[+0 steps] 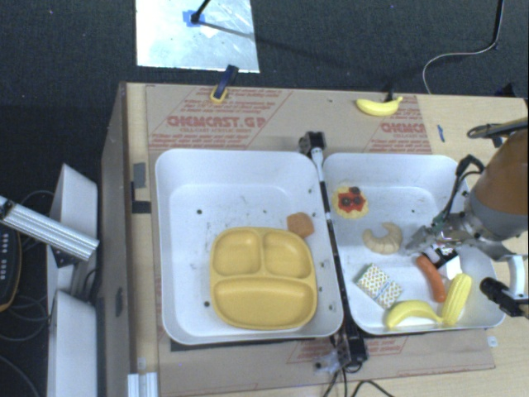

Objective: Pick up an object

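Camera view, left to right: a yellow divided plate (pixel 264 277) and a brown cookie (pixel 300 223) lie in the left bin (pixel 178 188). In the right bin (pixel 413 176), the croissant (pixel 383 237) lies just left of the jaws (pixel 431 240), the carrot (pixel 431 277) just below them; whether they grip cannot be told.

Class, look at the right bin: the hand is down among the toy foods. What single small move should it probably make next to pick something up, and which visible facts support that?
Probably a short shift toward the orange carrot, then a descent. The hand sits just above it, beside the croissant, with nothing visibly held. The carrot is the nearest piece, though the corn cob lies close against it.
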`<action>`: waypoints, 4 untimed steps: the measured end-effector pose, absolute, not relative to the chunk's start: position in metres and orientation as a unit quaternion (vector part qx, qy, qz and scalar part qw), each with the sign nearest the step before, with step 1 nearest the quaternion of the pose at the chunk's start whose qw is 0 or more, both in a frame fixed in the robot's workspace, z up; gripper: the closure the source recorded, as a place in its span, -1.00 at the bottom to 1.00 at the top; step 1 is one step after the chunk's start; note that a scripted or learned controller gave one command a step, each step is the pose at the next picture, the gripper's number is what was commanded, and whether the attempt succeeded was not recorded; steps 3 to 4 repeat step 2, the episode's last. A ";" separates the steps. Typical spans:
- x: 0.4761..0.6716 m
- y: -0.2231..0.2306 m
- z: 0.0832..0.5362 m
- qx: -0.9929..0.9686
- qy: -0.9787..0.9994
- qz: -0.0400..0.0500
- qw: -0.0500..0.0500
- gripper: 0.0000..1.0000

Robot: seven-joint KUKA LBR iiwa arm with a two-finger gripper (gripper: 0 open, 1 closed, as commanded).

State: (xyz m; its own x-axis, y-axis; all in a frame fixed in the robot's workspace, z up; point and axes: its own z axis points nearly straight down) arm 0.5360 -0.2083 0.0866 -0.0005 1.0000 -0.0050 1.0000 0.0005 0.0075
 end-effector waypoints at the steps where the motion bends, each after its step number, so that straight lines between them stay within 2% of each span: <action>1: 0.537 -0.209 0.098 0.707 0.708 0.002 0.005 1.00; 2: 0.529 -0.136 0.129 0.706 0.709 0.001 0.001 1.00; 4: 0.529 -0.136 0.129 0.706 0.709 0.001 0.001 1.00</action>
